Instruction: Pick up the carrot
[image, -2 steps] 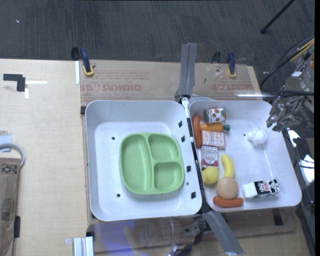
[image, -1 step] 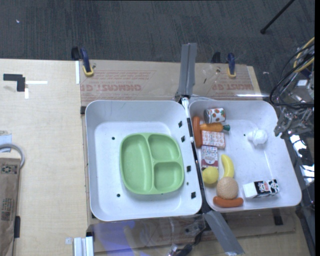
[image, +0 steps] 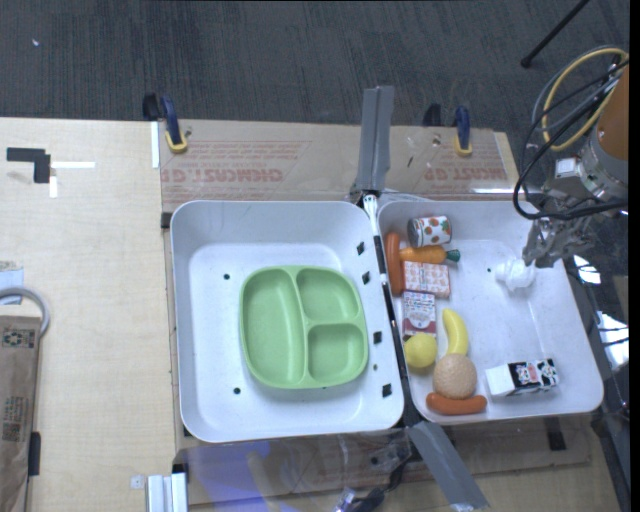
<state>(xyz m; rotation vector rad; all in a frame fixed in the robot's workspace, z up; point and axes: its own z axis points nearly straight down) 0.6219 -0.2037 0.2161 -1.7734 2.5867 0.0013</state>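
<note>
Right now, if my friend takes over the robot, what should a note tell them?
Gripper: over the right white bin's far right part, near a small white object; it holds nothing visible.
Carrot: the orange carrot with a green tip lies near that bin's left wall, beside a small red-and-white can.
Done: nothing; the carrot isn't picked.
Left: reach across, grasp it and lift.

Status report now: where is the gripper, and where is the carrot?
Gripper over right bin's far right side, near white object. Carrot lies at bin's left, untouched. Can just behind it, carton just in front.
</note>
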